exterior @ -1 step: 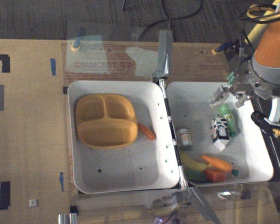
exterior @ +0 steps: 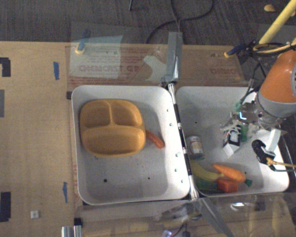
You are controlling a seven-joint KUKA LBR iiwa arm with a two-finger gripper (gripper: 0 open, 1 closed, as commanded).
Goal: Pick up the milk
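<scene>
Milk (exterior: 231, 138): small white carton with a dark patch, in the right bin (exterior: 281, 184), around mid-bin toward its right edge. It sits directly at the gripper (exterior: 239, 124), on the side toward the bin's near edge. Contact can't be told, and the carton isn't visibly clamped. Whether the gripper is wide or closed can't be told either, as the tip is cluttered.

Arm (exterior: 281, 85) comes in from the right over the right bin's far right corner. The orange band is above the wrist, and the wrist angles down toward mid-bin.

Also in the right bin:
- small can (exterior: 195, 145) against the left wall
- banana (exterior: 205, 172), carrot (exterior: 229, 172) and a red piece (exterior: 228, 185) along the near edge

None of these touch the milk.

Left bin (exterior: 133, 191): orange divided plate (exterior: 111, 127) toward the far left corner, and a small orange sausage-shaped piece (exterior: 155, 139) touching its right rim.
</scene>
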